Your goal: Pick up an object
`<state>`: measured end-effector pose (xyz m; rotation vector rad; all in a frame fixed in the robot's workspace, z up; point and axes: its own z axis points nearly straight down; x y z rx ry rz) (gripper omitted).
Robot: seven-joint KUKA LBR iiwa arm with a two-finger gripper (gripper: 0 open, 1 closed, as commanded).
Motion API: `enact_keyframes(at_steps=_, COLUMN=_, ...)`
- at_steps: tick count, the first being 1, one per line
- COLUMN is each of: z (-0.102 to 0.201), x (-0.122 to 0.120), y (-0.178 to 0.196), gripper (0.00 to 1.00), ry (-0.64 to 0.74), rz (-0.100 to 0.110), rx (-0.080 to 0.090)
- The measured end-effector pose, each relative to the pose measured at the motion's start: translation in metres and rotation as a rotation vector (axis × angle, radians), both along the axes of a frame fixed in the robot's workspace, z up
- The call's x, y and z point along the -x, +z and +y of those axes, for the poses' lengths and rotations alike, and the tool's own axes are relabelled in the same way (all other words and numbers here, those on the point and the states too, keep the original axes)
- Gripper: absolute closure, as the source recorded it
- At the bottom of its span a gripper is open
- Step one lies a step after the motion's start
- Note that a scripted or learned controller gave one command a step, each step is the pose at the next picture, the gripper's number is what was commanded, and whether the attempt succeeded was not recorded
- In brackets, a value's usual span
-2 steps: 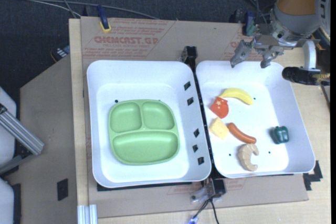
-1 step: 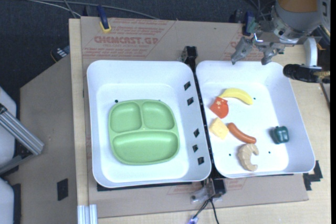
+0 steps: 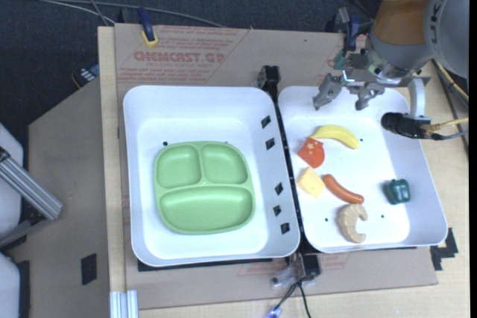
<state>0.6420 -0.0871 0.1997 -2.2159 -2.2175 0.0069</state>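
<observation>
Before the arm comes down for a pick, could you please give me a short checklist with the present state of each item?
1. Tool open: ok, its fingers stand apart.
2. Tool carrying nothing: ok, nothing sits between the fingers.
3. Tool over the right bin: ok, at its far edge.
4. Target directly beneath: not ok, the banana lies nearer the camera than the tool.
5. Room around the banana: cannot tell, the red piece lies close beside it.
6. Green tray out of the way: ok, it sits in the left bin.
</observation>
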Motion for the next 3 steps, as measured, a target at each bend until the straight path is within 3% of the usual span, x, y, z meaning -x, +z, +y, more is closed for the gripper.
enact_keyframes(at_steps=2, z=-0.007, x=-0.003, y=-0.093, gripper=0.0, ry=0.001, rz=-0.003, rx=0.001)
enact_keyframes(at_steps=3, z=-0.007, x=-0.004, y=-0.078, gripper=1.0, ry=0.0, rz=-0.01, rx=0.001)
